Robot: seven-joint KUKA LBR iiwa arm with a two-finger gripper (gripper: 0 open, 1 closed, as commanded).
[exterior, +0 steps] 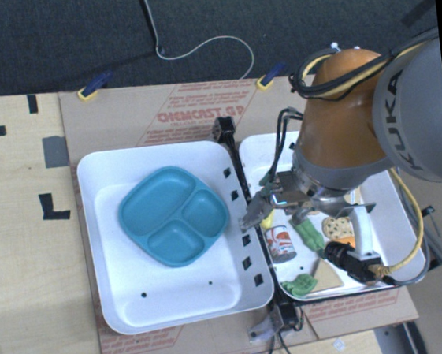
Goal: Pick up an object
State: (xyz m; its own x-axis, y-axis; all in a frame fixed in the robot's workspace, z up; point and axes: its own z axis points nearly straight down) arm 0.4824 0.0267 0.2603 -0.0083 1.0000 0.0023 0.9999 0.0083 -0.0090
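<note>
One smooth blue three-part plate [174, 215] fills the left bin [100, 226]; end effector [276, 206] state unclear.

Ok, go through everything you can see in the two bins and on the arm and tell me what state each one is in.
Blue divided plate: lying flat in the left bin, right side up, compartments bare.
Small can: in the right bin, on its side, label showing.
Green items: loose in the right bin near its front edge.
Spotted tan item: lying in the right bin, partly under the arm.
Tool: low over the right bin, grip state unclear.
</note>
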